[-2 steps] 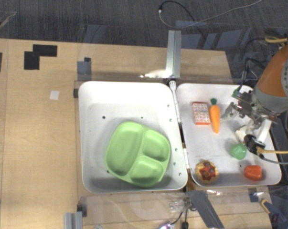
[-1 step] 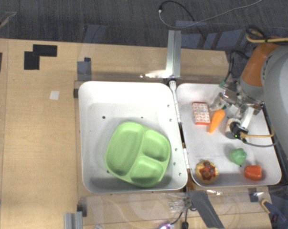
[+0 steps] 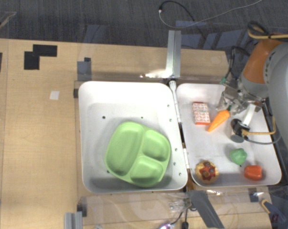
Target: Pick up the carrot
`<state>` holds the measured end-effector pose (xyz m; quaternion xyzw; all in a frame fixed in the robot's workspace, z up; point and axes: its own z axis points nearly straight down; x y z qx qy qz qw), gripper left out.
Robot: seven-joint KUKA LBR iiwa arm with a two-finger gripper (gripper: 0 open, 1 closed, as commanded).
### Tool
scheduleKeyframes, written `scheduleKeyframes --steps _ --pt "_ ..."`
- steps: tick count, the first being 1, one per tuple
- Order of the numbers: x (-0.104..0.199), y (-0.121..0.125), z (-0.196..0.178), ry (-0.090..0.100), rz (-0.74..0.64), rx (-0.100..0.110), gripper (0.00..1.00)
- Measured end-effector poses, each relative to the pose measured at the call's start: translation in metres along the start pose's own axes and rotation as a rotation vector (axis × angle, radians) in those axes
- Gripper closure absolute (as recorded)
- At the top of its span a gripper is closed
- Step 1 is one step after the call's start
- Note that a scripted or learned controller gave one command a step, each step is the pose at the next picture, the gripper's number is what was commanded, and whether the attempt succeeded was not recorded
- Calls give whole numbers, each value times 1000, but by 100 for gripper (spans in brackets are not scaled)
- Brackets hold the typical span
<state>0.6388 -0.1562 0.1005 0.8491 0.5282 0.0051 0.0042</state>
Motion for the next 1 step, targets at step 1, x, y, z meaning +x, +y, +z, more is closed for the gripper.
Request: scheduleKeyframes --steps 1 --pt "42 16 -112 -3 41 7 100"
